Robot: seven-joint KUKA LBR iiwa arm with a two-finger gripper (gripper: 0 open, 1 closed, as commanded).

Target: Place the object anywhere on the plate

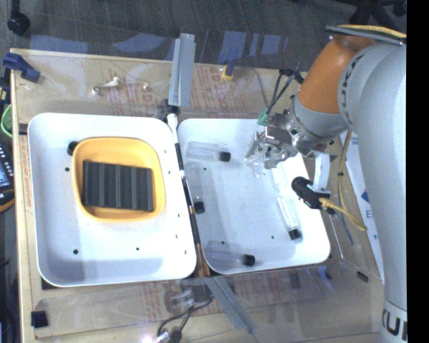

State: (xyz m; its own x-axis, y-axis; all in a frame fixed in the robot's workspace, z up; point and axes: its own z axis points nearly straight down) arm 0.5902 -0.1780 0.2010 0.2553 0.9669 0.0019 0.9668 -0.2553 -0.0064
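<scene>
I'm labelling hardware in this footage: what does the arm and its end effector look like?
The arm is bulky, rounded and grey, with an orange band above the wrist. The end effector is a small metallic assembly, with thin dark cables running to it.

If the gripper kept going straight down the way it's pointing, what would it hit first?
Probably the bare floor of the right bin, near its upper right corner. The gripper hangs above it; depth is unclear, and a clear vial lies left.
</scene>
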